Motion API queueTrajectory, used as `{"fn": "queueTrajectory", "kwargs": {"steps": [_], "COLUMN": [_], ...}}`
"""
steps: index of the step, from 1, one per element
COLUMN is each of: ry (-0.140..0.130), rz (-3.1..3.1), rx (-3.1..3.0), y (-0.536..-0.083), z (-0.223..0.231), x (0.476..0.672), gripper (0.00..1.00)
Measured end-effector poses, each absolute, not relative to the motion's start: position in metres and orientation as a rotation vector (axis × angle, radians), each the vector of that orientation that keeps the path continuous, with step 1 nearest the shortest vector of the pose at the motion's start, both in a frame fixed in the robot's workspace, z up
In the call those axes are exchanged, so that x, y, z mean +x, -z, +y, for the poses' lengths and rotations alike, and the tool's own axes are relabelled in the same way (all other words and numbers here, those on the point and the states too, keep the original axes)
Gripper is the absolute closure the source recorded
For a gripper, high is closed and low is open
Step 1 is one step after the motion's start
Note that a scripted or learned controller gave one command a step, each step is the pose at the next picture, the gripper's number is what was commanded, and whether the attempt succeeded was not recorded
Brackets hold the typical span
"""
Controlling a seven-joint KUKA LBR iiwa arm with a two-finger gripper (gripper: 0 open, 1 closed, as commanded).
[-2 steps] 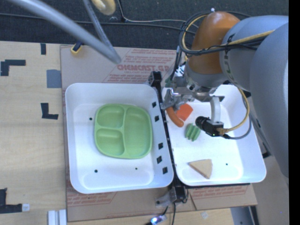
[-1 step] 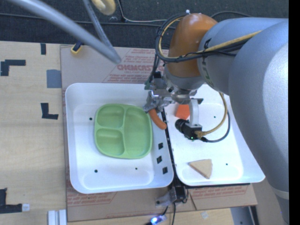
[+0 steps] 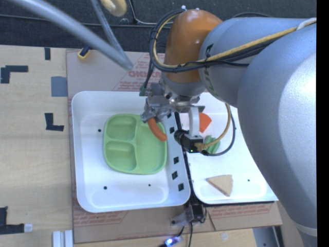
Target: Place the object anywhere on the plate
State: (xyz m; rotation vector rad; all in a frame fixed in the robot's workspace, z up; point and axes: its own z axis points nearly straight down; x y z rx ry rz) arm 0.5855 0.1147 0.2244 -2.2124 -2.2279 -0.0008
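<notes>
Above green plate point(image 3: 134, 144) right edge, orange carrot point(image 3: 157, 129) slanting upper-left to lower-right

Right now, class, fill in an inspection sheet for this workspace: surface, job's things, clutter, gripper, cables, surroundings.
Surface: wooden bench bearing left bin and right bin.
Job's things: green divided plate in the left bin; orange carrot-like piece over the plate's right edge.
Clutter: tan wedge, orange piece and green item in the right bin.
Gripper: gripper right at the carrot-like piece; grasp unclear.
Cables: yellow and black cables hanging off the wrist.
Surroundings: cardboard sheet beneath the bins.
</notes>
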Motion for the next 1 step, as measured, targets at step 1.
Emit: {"fn": "queueTrajectory", "kwargs": {"steps": [1], "ry": [-0.003], "rz": [-2.223], "rx": [-2.217], "y": [-0.2234], "z": [0.1114], "x": [0.5856], "gripper": [0.0]}}
